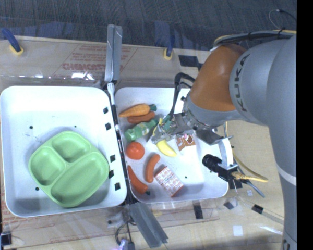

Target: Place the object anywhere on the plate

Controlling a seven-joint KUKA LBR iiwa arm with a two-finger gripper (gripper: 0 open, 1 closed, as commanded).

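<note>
Wooden bench (52, 61) bears two white bins (10, 139) on dark carpet (146, 9).

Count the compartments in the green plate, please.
3: two small ones at the far side of the plate, one large one nearest the right bin.

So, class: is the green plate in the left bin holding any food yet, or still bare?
Bare. The green plate shows three clean compartments, while the carrot, tomato and other toy food all lie in the right bin.
</note>
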